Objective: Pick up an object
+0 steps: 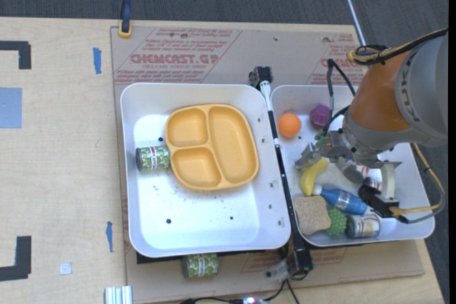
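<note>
Grey-orange arm's gripper (318,151) low over yellow plastic banana (311,177), frame right; jaws' state unclear. Best: centre over banana, avoid blue bottle (343,200).

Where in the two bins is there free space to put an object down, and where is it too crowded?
The left bin has a bare floor below the yellow divided plate, and a smaller patch above the green can at the plate's left. The right bin is crowded: orange ball, purple object, banana, blue bottle, sponge and the gripper.
</note>
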